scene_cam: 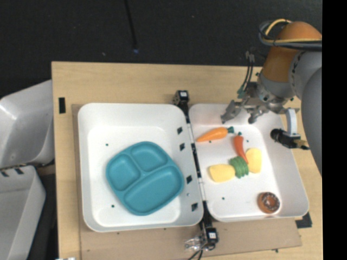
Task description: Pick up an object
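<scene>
Bench (119, 83), bins, claw (241, 111) above carrot (212, 135)

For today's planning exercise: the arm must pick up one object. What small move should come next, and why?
Probably lower the gripper a little toward the carrot. The gripper hangs above the right bin's far edge with nothing between its fingers, and the carrot lies nearest, apart from the other toys.

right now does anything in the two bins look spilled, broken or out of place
Nothing stands out. The teal divided plate lies flat in the left bin. In the right bin, the toy carrot, the yellow pieces and the small brown donut lie loose but intact. The gripper hovers over that bin's far edge.
</scene>
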{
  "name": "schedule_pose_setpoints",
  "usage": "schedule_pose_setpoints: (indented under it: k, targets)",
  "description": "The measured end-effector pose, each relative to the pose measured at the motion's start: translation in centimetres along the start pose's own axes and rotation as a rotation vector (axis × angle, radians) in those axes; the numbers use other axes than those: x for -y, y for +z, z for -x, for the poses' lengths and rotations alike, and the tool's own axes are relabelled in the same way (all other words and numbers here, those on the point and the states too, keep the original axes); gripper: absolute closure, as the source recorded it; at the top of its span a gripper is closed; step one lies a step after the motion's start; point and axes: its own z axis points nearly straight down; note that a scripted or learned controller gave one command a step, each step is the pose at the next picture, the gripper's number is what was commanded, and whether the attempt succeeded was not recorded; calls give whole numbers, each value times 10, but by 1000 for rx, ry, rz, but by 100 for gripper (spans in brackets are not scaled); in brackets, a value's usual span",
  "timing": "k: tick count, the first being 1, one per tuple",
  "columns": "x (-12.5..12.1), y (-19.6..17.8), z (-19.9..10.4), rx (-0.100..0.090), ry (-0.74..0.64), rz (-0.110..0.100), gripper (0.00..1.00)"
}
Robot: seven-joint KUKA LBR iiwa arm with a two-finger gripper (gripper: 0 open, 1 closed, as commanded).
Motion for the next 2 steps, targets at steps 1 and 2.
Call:
schedule_pose_setpoints:
  k: [1, 2]
  targets:
    - [0, 48, 1, 0, -1, 1, 0]
    - [-1, 33, 2, 3, -3, 6, 100]
